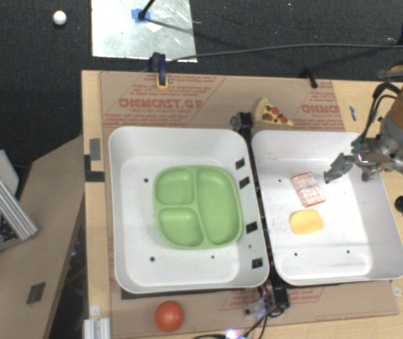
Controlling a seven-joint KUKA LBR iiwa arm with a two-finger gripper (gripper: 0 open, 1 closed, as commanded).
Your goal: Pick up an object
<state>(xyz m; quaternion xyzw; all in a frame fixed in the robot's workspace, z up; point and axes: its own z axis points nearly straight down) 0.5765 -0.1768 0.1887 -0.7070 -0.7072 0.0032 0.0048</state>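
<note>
In the right bin [382,256] lie a small pink and white packet [307,188] and, just in front of it, a yellow rounded object [306,222]. My gripper [351,171] hangs over the right bin's far right part, to the right of the packet and a little apart from it. Its two dark fingers [334,169] stand spread, so it is open, with nothing between them.
The left bin [127,189] holds a green divided plate [196,207]. A toy pizza slice [273,113] lies on the bench behind the bins. A red ball [169,316] sits at the front edge. A foil sheet [141,20] and a white ball [60,18] lie far back.
</note>
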